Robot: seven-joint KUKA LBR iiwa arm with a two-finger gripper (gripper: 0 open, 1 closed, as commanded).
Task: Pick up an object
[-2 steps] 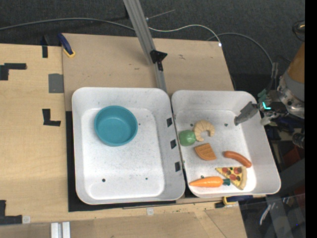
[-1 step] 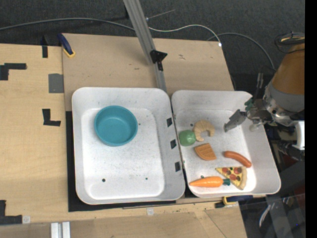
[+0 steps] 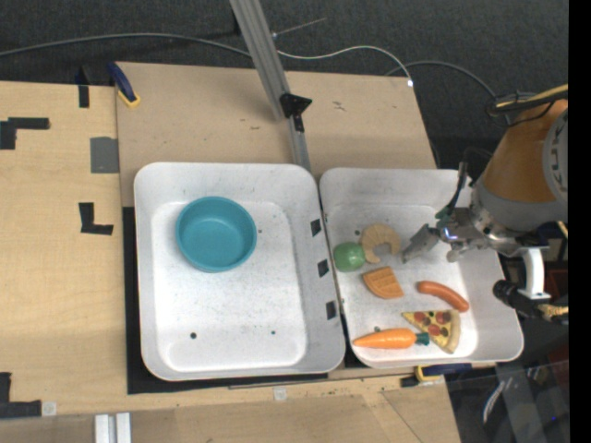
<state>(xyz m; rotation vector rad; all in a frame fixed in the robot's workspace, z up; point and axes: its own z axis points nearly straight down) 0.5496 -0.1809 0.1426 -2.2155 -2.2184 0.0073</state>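
Just right of the tan bread piece (image 3: 380, 239) in the right bin (image 3: 397, 187), the gripper (image 3: 427, 245) hovers, its finger spread impossible to tell, holding nothing visible.

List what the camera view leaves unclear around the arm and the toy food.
- Pincer: small, dark and blurred; its grip state is unreadable.
- Arm: cut off by the right edge.
- Pizza slice: toppings too small to identify.
- Tan piece beside the green ball: identity unclear.
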